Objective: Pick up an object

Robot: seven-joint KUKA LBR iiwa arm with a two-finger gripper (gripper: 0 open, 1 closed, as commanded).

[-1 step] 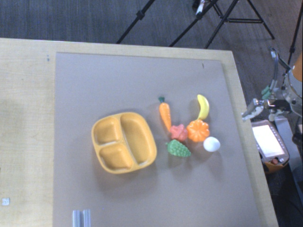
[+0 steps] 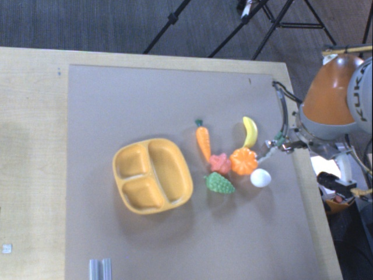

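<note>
Several toy foods lie clustered on the grey surface [image 2: 116, 109]: an orange carrot [image 2: 203, 143], a yellow banana [image 2: 250, 132], a round orange fruit [image 2: 243, 161], a pink piece [image 2: 220, 163], a green knobbly piece [image 2: 220, 183] and a white ball [image 2: 260, 178]. My gripper [image 2: 274, 147] hangs at the right edge of the surface, just right of the orange fruit and above the white ball. It looks small and partly blurred, and nothing shows in its grasp. The arm's orange band [image 2: 329, 98] rises behind it.
A yellow three-compartment plate [image 2: 123, 156] sits left of the toys. A small grey strip [image 2: 100, 268] lies at the bottom edge. The wooden bench [image 2: 29, 156] borders the surface on the left, and black tripod legs [image 2: 180, 10] stand on the floor behind.
</note>
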